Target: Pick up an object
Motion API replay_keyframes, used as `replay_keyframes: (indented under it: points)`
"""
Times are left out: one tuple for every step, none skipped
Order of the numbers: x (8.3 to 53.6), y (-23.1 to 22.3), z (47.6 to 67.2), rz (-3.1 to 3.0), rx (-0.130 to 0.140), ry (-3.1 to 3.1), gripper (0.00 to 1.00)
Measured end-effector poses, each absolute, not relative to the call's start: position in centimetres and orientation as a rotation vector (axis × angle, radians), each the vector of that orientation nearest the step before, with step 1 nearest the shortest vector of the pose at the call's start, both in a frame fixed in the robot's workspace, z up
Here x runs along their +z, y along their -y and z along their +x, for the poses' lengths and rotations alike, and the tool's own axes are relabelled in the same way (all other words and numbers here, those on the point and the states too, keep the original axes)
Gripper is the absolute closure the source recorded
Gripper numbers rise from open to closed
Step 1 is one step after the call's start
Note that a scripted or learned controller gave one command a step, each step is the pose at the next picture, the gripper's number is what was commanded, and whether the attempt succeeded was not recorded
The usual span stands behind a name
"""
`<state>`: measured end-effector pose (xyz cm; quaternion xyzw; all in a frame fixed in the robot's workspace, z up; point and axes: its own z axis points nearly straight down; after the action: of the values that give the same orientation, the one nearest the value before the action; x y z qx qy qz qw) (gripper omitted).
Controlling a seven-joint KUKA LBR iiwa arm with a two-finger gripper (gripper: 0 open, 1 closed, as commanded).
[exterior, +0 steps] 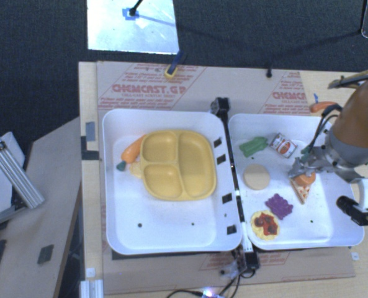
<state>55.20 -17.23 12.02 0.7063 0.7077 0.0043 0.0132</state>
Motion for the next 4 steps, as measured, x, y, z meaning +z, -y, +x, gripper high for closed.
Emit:
replay_keyframes:
  points:
    - [18.4,17.6,55.3,2.213,0.006,-2.221,1.00]
    - [22.7,17.6,55.4,2.213,0.005,-2.222,1.00]
    - [21.8,12.9,56.9,2.212,0.003,-2.230,1.00]
    - [22.6,7.9,59.6,2.209,0.007,-2.232,1.00]
